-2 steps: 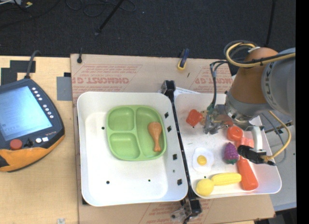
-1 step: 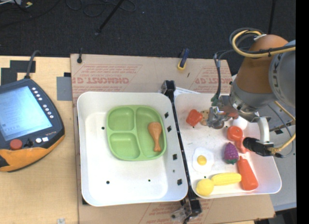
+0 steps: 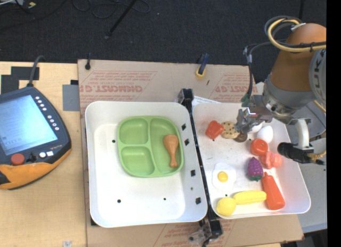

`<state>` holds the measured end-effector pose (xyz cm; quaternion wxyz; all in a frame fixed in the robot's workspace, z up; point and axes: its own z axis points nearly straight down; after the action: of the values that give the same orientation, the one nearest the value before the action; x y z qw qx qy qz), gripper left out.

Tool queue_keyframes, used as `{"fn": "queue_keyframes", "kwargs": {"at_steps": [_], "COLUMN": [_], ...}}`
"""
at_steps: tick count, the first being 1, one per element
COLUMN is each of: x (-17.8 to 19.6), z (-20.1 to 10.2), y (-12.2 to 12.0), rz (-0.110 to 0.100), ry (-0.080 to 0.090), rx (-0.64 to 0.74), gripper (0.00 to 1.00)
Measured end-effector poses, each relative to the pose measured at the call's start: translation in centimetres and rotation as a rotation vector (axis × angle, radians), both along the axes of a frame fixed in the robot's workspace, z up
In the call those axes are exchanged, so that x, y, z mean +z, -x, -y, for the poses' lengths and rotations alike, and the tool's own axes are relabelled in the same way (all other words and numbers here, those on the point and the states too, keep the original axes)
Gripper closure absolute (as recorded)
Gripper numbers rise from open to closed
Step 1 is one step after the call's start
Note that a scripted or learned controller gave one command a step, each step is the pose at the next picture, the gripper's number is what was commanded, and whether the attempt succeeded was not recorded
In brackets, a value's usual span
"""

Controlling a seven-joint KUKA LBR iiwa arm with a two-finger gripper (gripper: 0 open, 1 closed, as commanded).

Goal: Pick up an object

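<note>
My gripper [image 3: 244, 124] hangs low over the back of the right bin [image 3: 298, 204]. Just below and left of it lies a chocolate-chip cookie [image 3: 229, 130], with a small brown piece [image 3: 241, 136] at its tip. A red pepper [image 3: 214, 129] sits left of the cookie. To the right are a white egg [image 3: 265, 133], a red tomato [image 3: 259, 146] and a pink piece [image 3: 274, 159]. Nearer the front lie purple grapes [image 3: 254, 168], a fried egg [image 3: 224, 176], a yellow banana [image 3: 249, 197], a lemon [image 3: 226, 206] and an orange carrot [image 3: 273, 191].
The left bin [image 3: 101, 187] bears a green divided plate [image 3: 139, 150] with a chicken drumstick [image 3: 171, 149] in its right compartment. A black rail [image 3: 193, 150] joins the bins. A teach pendant [image 3: 26, 131] lies on the bench at far left.
</note>
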<state>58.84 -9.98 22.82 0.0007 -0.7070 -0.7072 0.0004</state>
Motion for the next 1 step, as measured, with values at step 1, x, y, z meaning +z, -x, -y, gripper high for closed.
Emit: {"fn": "queue_keyframes", "kwargs": {"at_steps": [1], "x": [-0.91], "z": [-4.47], "y": [2.01], "rz": [-0.006], "ry": [-0.001], "rx": [0.002], "gripper": [1.00]}}
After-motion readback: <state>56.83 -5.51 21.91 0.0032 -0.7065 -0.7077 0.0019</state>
